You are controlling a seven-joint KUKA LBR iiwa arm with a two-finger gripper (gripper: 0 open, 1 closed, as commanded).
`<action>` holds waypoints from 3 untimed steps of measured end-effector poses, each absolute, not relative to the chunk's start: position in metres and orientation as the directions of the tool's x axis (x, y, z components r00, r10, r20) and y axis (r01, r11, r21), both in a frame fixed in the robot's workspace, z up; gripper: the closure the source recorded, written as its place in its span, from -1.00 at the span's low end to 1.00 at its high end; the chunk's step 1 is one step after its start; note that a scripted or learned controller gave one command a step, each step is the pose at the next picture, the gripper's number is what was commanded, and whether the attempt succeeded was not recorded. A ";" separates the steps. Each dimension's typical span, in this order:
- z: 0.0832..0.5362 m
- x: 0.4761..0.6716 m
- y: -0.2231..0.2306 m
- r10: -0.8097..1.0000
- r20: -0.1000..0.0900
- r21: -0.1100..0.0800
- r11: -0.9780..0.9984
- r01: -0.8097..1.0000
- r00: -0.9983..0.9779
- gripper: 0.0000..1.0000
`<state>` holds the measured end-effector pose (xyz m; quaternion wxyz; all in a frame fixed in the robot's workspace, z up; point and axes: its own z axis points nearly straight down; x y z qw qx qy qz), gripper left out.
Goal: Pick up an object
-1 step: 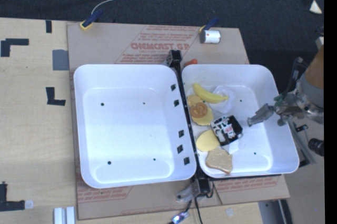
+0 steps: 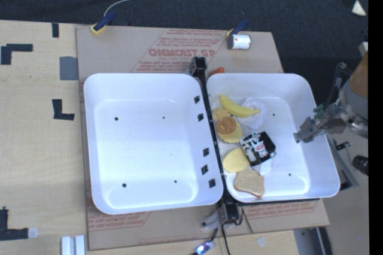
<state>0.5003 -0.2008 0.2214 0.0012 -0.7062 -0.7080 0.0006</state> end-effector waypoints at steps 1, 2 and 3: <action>0.163 0.482 -0.144 1.000 0.004 -0.008 0.004 1.000 -0.004 1.00; 0.110 0.488 -0.109 1.000 -0.006 0.016 -0.002 1.000 0.002 1.00; 0.189 0.535 -0.054 1.000 0.001 0.009 0.008 1.000 -0.008 1.00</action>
